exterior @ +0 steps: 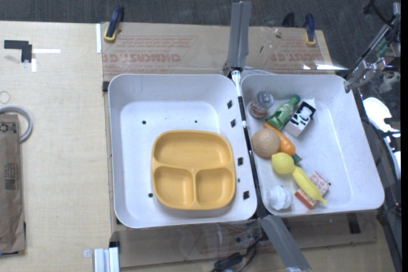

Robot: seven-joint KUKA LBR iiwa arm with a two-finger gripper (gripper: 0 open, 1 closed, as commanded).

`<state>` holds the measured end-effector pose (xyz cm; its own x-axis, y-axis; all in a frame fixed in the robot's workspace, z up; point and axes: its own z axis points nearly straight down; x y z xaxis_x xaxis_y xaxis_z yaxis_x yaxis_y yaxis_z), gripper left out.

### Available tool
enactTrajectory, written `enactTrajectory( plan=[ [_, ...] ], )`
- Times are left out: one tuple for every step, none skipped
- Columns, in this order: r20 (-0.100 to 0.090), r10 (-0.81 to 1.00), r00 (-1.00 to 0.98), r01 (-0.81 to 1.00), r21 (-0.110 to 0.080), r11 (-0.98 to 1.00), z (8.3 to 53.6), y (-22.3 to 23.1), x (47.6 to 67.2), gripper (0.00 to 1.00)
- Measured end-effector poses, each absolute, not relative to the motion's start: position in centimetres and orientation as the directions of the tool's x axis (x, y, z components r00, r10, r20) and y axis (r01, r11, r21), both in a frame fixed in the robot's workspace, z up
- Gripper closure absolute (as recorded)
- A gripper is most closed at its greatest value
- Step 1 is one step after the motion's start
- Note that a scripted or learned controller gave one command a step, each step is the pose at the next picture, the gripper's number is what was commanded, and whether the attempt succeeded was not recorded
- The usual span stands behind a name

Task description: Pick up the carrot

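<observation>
The camera view looks down on 2 white bins side by side on a bench. The left bin (127, 137) holds a yellow divided plate (193, 169) with 3 compartments, lying flat toward the near side of the bin.

The right bin (347, 137) holds a cluster of items along its left half. The carrot (284, 141) lies tilted just right of a brown round fruit (266, 143), touching it, with its orange body partly tucked behind that fruit. A lemon (283, 164) sits just below the carrot, and a banana (308, 186) runs diagonally from the lemon toward the bin's near right. A small red and white packet (317, 183) lies under or beside the banana; which is not clear. A white crumpled item (278, 198) rests near the front wall. Above the carrot lie a green bottle (282, 113), a black and white carton (301, 118) and a small tin can (261, 104).

At the right edge, part of the arm's metal structure (376, 60) reaches over the bin's far right corner. Whether the pincer is wide or narrow cannot be told here.
</observation>
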<state>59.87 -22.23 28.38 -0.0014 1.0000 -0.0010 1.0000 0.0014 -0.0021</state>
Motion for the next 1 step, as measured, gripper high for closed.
enactTrajectory(
  plan=[
    [-0.001,1.0,-0.001,1.0,-0.002,0.001,28.38,-22.23,59.87,0.0]
  ],
)
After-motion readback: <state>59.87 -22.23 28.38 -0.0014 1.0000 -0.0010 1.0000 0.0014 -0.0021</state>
